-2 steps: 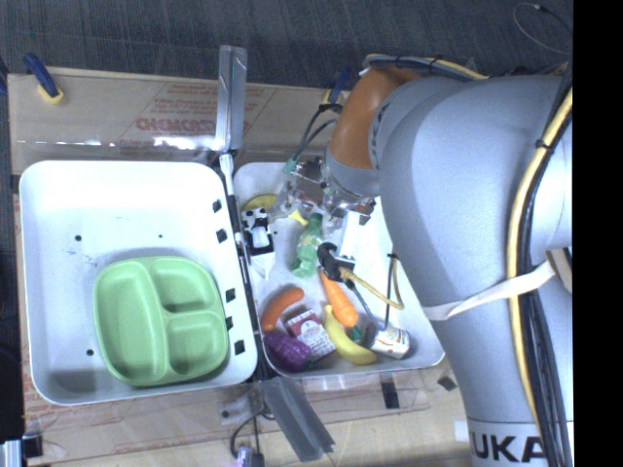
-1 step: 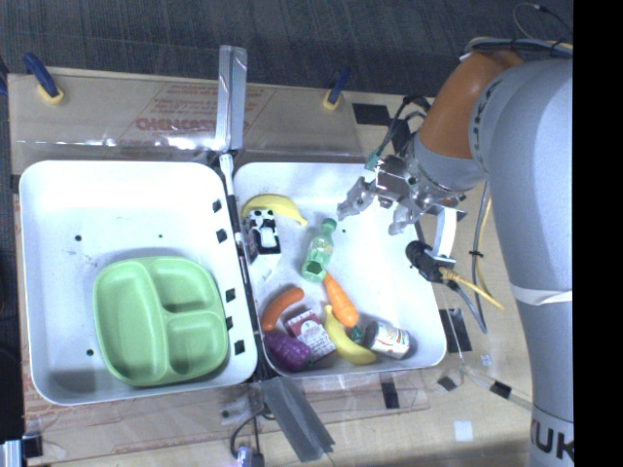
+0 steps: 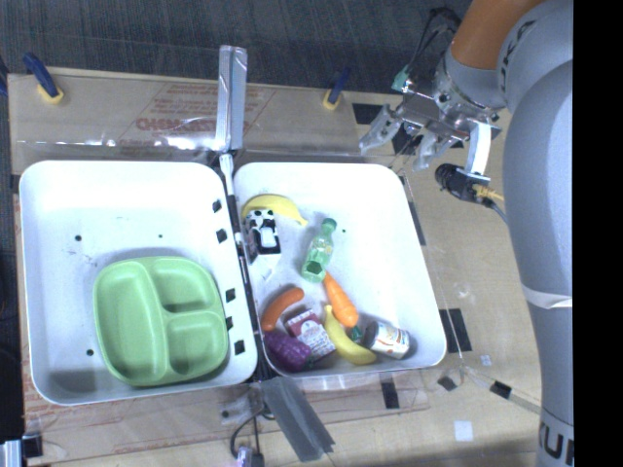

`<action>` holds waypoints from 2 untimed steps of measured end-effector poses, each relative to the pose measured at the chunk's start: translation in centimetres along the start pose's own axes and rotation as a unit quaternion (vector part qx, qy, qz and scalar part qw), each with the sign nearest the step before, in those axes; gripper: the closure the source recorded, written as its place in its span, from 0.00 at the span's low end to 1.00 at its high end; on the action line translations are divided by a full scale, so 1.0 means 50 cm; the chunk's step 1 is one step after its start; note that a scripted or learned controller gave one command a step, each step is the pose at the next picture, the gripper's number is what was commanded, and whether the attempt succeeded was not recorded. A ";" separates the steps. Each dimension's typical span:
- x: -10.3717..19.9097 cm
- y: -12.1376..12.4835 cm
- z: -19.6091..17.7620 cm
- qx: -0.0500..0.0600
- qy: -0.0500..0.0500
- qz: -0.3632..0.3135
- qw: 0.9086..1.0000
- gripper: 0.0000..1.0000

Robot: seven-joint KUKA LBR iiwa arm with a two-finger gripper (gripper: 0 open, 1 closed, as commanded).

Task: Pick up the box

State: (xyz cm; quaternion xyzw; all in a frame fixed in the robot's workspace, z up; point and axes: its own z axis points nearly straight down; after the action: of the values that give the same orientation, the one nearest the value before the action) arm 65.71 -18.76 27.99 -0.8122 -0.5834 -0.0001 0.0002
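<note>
Two shallow white plastic bins sit side by side on the tan wooden counter [image 3: 487, 290]. The left bin [image 3: 58, 222] holds one thing, a pale green plastic tray [image 3: 161, 319] with three compartments, lying flat toward its near side. The right bin [image 3: 389, 232] holds the rest: two yellow bananas, one [image 3: 273, 205] at the far left by the divider and the other [image 3: 346, 339] near the front; one small black-and-white box [image 3: 261, 233], the task's thing, lying just beside the far banana and close against the bin's left wall; one clear green plastic bottle [image 3: 318, 249] tilted near the middle; one orange carrot [image 3: 338, 302]; one reddish-orange sausage-shaped piece [image 3: 282, 305]; one purple lumpy piece [image 3: 287, 350] at the front; one small red-and-white packet [image 3: 310, 331] between these; and one small can with a red-and-white label [image 3: 387, 340] on its side, touching the near banana. The front items crowd together and overlap, while the box has only the far banana and the wall next to it. The grey metal tool [image 3: 409, 136] hangs past the right bin's far right corner, outside its rim and well apart from the box; its fingers look spread, with nothing between them. A black cable [image 3: 465, 183] loops beside it, and two blue clamps [image 3: 44, 78] and [image 3: 336, 90] grip the counter's far edge.
</note>
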 end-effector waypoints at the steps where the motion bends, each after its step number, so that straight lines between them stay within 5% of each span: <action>1: 0.132 -0.042 0.343 -0.001 0.000 0.043 0.999 0.00; 2: 0.162 -0.061 0.356 -0.009 0.001 0.014 1.000 0.00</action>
State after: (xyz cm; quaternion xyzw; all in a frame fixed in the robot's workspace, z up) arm 65.40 -10.10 10.20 -0.8200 -0.5723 -0.0056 -0.0065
